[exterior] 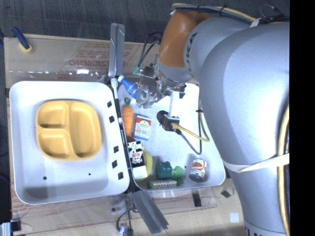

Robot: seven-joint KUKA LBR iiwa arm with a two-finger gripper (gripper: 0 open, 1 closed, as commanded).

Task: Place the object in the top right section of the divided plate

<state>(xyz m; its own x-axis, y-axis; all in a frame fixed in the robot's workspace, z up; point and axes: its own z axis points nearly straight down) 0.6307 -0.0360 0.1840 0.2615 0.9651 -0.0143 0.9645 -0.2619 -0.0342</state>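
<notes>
The grey arm (246, 92) is looming closest, reaching into the right bin (212, 173). Its gripper (146, 96) is hanging over the bin's upper left corner, beside a carrot (128, 120) and a small carton (142, 128); I cannot tell which object is meant. The yellow divided plate (68, 129) is sitting in the left bin (29, 181).

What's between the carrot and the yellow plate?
In the camera view, the two bins' touching white walls separate the carrot from the divided yellow plate.

yellow divided plate (68, 129) in white bin (29, 181); orange carrot (127, 118), green toy (164, 170), black-and-white cow-patterned carton (136, 154), red-white can (198, 169).
</notes>
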